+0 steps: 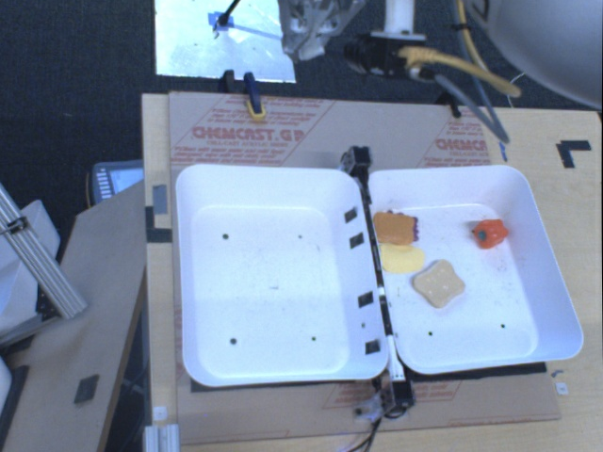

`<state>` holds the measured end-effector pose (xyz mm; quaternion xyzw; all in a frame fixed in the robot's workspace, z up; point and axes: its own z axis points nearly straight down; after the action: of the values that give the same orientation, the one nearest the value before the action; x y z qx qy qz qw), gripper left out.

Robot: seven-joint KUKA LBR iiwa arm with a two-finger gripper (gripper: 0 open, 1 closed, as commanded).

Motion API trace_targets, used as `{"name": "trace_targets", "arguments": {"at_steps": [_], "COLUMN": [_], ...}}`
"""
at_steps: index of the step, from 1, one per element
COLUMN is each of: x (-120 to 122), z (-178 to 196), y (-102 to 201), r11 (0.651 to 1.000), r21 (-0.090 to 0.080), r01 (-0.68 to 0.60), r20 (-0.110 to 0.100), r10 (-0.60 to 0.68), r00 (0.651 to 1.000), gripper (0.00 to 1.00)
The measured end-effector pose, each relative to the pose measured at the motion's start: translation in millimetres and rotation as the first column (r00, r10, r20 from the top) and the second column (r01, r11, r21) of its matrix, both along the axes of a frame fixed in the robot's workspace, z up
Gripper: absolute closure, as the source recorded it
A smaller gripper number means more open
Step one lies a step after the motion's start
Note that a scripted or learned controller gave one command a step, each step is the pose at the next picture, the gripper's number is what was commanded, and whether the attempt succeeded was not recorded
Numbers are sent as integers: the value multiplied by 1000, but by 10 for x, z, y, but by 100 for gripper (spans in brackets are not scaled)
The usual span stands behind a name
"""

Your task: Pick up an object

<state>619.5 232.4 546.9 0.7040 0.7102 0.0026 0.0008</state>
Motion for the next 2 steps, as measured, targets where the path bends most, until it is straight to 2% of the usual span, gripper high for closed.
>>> {"name": "trace_targets", "arguments": {"at_steps": [1,2], "x": [314,494], "z": [-131,-117], "y": [15,16], "r11": [1000,1000], "r21": [-3,-2], "r01": [6,7], "r20": [-3,-2], "r10": [-7,-7], "r00": [1000,1000], "gripper": [100,100]}}
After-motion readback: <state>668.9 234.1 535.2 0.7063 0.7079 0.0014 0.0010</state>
